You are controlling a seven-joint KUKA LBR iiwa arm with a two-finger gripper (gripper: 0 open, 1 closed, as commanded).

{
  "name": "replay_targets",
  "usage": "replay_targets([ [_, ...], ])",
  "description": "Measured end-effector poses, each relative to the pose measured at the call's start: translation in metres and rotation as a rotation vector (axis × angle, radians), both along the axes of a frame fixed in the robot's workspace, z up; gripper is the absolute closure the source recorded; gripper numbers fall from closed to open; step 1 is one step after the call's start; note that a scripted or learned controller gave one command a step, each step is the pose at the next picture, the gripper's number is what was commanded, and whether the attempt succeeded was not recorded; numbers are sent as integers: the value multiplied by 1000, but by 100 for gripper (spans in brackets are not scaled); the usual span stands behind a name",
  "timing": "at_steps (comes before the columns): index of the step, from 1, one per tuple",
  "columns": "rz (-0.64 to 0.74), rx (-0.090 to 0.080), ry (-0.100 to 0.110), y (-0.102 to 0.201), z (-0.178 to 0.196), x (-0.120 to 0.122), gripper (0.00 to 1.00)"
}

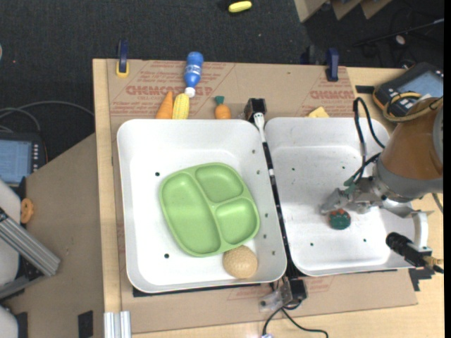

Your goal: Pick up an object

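While my gripper [343, 204] hangs low in the right bin [310, 189], the small green object [340, 221] sits just below my fingertips; too round to show an axis; my grip state I cannot tell.

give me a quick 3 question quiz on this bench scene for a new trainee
1. True or false: the green divided tray lies in the right bin.
2. Which bin is the gripper over?
3. What lies against the tray's near edge? A) tan ball B) blue bottle C) carrot

Key:
1. False, it lies in the left bin.
2. The right bin, just above a small dark green object.
3. A, the tan ball.
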State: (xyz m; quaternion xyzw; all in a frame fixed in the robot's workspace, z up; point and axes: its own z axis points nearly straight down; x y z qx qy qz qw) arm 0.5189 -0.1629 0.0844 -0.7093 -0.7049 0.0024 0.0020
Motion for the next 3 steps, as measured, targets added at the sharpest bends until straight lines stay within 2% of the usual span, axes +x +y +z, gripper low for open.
replay_targets([
  [1, 5, 1, -7, 4, 10, 4, 100],
  [2, 16, 0, -26, 62, 133, 85, 100],
  [3, 10, -1, -15, 76, 157, 129, 100],
])
